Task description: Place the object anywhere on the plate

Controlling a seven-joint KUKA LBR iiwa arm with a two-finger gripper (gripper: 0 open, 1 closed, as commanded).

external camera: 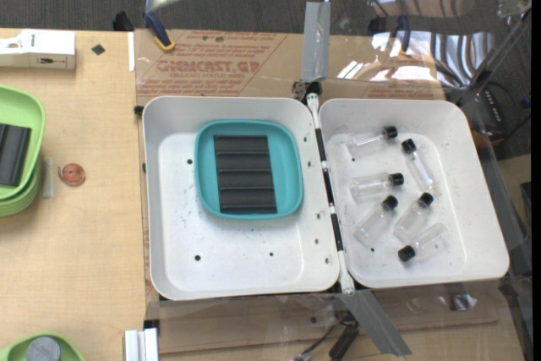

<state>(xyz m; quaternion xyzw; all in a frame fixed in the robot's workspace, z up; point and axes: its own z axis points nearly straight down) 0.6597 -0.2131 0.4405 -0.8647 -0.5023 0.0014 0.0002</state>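
a: both bins sit side by side on the table [84, 249], and the plate [249, 170], teal with a dark ribbed insert, lies in the left bin [169, 258], up toward its far half.

b: and the objects are all across the divide. the right bin [473, 258] carries a scatter of clear vials with black caps, six by a rough count, though the clear bodies blur into the white floor.

a: the one nearest the plate is the vial [368, 139] at the top, cap pointing right, long axis running close to left-right with a slight tilt.

b: the middle vial [376, 184] lies much the same way. the lower ones, like the vial [421, 243] near the front, slant diagonally.

a: so the relation that counts: every vial lies to the right of the plate, just over the shared rim, so the carry runs right to left across that rim.

b: and the jaws? nothing in this frame settles whether they're wide or narrow, so it can't be told.

a: fair. the arm reaches in from the right by the rig's layout, so the vials would be on its near side, the plate beyond them.

b: judgement then: nothing is on the plate yet, and the pick comes first. a grip across a vial's short width looks the safer bet, since they'd roll.
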